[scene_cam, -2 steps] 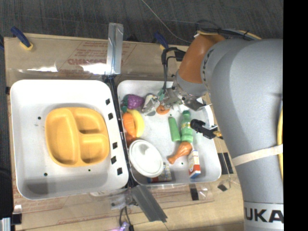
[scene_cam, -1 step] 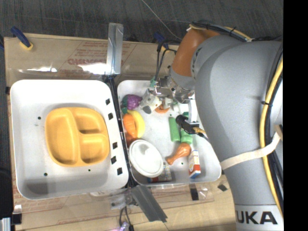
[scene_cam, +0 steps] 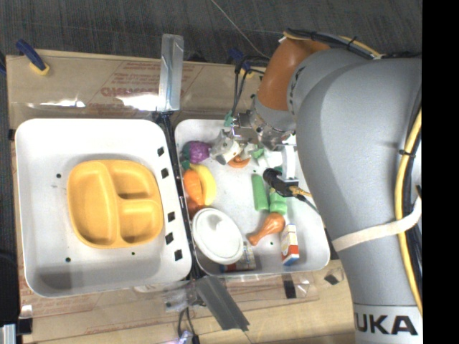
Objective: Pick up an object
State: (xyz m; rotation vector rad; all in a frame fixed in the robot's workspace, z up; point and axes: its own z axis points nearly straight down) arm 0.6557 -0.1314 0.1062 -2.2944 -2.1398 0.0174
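arm: grey arm [scene_cam: 358, 156] reaches from the right, wrist low over far end of right bin [scene_cam: 308, 246]
jaws: gripper [scene_cam: 240, 143] state can't tell, clutter hides tips
target: likely purple toy [scene_cam: 196, 150] or small orange piece [scene_cam: 239, 162], just beside gripper
nearby: green cylinder [scene_cam: 259, 192], white bowl [scene_cam: 216, 235], drumstick [scene_cam: 267, 227]
left bin: yellow tray [scene_cam: 115, 201]
tip: centre on one item, descend straight, avoid the bin wall

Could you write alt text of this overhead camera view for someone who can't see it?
A grey robot arm reaches from the right, its gripper low over the right bin of toy food. The left bin holds a yellow divided tray.
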